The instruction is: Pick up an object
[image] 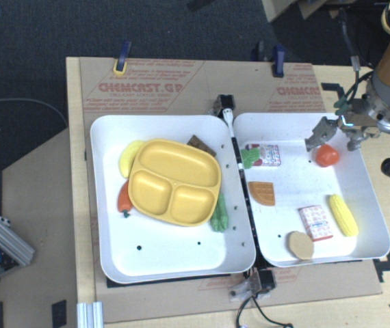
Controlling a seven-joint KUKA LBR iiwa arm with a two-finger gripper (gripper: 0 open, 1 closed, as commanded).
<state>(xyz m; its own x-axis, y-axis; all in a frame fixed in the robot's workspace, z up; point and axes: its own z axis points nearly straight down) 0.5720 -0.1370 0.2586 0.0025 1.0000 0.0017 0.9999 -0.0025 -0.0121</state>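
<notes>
Red tomato [327,156], right bin [369,183], far corner: directly beneath gripper [335,137], between its spread, unclenched fingers, not yet grasped; round, no long axis.

Metal-looking grey claw [336,135]. Just below it, a glossy, smooth red tomato [327,156] that looks plastic. Further below, a shiny yellow plastic corn cob [343,214]. Both bins [106,183] are smooth white plastic with a slight sheen. Far left of the claw, a matt yellow plastic tray [174,182]. The bench [85,94] looks like brown printed cardboard.
</notes>
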